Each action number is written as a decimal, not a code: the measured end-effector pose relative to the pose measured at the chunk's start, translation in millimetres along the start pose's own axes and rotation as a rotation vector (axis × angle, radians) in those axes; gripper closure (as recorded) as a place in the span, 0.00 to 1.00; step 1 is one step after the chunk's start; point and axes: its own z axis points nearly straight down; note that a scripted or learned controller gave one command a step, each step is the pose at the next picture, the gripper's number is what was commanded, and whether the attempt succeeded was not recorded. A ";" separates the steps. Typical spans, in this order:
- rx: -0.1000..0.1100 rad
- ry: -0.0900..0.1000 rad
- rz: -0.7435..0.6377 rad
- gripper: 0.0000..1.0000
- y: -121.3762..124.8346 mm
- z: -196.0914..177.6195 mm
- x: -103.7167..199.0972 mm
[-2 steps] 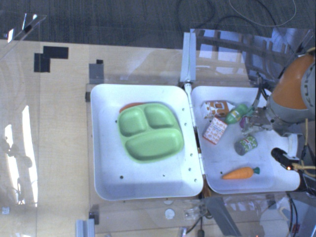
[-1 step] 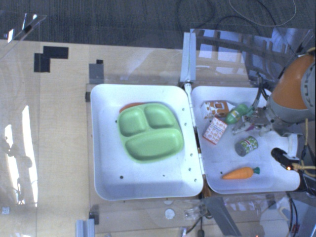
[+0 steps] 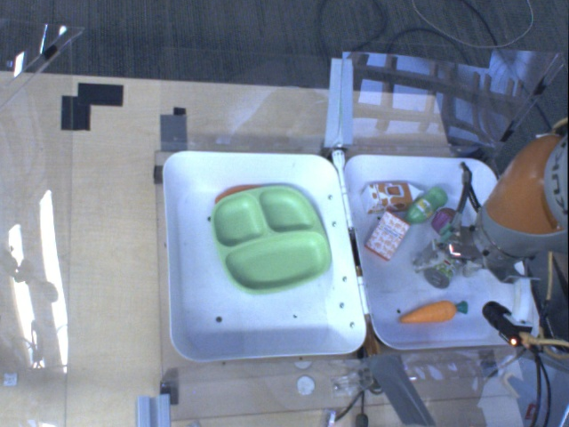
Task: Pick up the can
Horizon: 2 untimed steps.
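- In the right bin (image 3: pixel 384 323), the claw (image 3: pixel 452 254) is hovering low over a small silvery grey thing, which I am taking to be the can (image 3: pixel 437 274), lying just under and slightly left of the claw
- The step in hand is looking like the final approach and closing on the can; nothing is showing it lifted yet
- How far the claw is standing open, I cannot tell, nor whether it is gripping anything, since the wrist is hiding much of it
- The can is appearing dull metallic, small and partly covered by the claw, so its tilt is staying unclear
- Just left of the claw a red and white carton (image 3: pixel 387 236) is lying flat; up and left of it a green bottle (image 3: pixel 428 204) and a printed packet (image 3: pixel 389 194) are resting
- Below the claw an orange carrot (image 3: pixel 431 312) is lying, well apart from the can
- The next move is calling for a centred squeeze on the can, then a straight lift, avoiding the carton
- Far left of the claw, a green divided tray (image 3: pixel 269 238) is sitting in the left bin (image 3: pixel 191 327)
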 end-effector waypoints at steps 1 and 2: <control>-0.010 -0.001 -0.001 1.00 3.9 -12.4 0.7; 0.003 -0.001 0.105 1.00 38.0 -111.2 45.3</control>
